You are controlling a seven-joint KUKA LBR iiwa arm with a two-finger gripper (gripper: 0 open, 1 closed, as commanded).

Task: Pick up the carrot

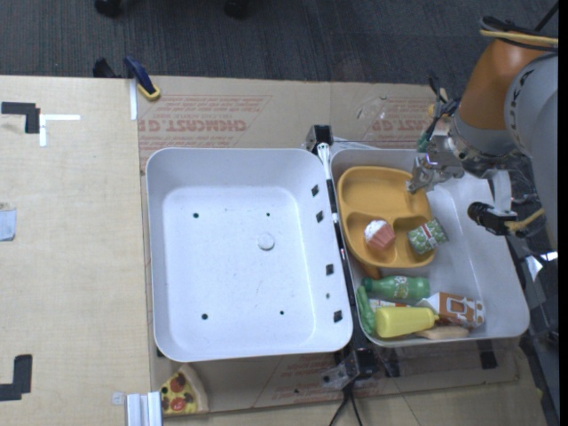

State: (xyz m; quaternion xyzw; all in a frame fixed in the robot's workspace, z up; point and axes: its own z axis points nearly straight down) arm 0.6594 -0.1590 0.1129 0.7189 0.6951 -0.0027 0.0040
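Observation:
The carrot (449, 332) looks like a pale orange tapered strip lying at the front of the right bin (497, 273). It is partly covered by the yellow bottle (404, 319) and a small carton (460, 308). My gripper (418, 181) hangs over the back right rim of the yellow dish (377, 189), well behind the carrot and apart from it. Nothing shows in its grasp.
The yellow dish holds a red-and-white cupcake toy (379, 235) and a green can (427, 235). A green bottle (397, 287) lies between the dish and the yellow bottle. The left bin (169, 238) stands alongside. A pizza slice toy (179, 392) lies on the bench in front.

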